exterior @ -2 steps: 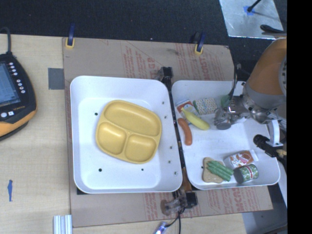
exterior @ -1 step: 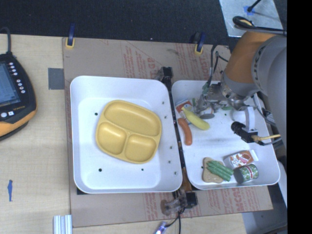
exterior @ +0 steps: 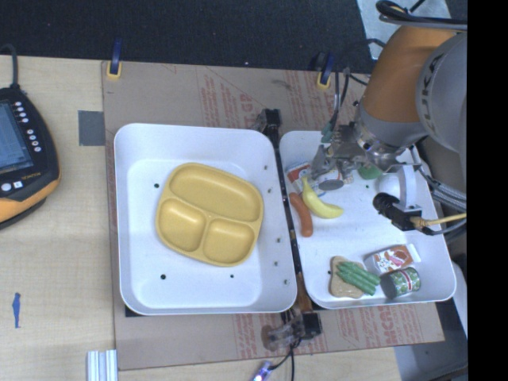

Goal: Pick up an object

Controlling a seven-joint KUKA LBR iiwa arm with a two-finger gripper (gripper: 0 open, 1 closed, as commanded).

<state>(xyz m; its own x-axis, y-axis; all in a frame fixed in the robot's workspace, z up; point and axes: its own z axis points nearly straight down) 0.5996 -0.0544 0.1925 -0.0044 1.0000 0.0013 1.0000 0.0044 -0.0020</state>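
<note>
My gripper [exterior: 327, 175] hangs low over the far left part of the right bin [exterior: 444, 280], just above the upper end of a yellow banana [exterior: 321, 204]. An orange-brown sausage [exterior: 302, 215] lies left of the banana, beside the bin's left wall. A small red and white item [exterior: 298, 172] shows at the gripper's left, partly hidden by it. Nothing can be seen held in the gripper. The left bin [exterior: 139, 280] holds a yellow divided plate [exterior: 209, 213].
Near the right bin's front lie a tan slice with green beans [exterior: 352, 278] on it, a red and white packet [exterior: 390, 258] and a small can [exterior: 403, 282]. A small green piece [exterior: 370, 171] sits under the wrist. A pendant [exterior: 20, 161] rests on the bench at far left.
</note>
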